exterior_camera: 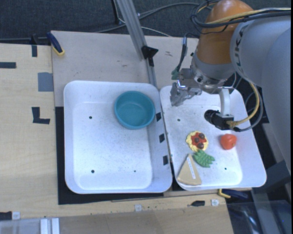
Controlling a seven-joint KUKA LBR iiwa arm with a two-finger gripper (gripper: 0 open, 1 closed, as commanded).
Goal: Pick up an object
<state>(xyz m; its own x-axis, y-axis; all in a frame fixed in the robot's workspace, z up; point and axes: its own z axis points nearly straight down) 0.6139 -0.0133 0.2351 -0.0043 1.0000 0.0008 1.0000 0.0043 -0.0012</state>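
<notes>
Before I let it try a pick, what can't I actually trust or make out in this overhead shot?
- Hand, camera view: its fingers blur against the white right bin; open or shut is unreadable.
- Right bin's back edge: covered by the arm's wrist.
- Small round yellow piece with red spots: too small to identify.
- Green leafy piece and tan wedge: touching or apart is unclear.

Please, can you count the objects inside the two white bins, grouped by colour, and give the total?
Blue: 1, the bowl in the left bin
Red: 1, the small round piece in the right bin
Yellow with red spots: 1, the round piece
Green: 1, the leafy piece
Tan: 1, the wedge
Total: 5
</notes>
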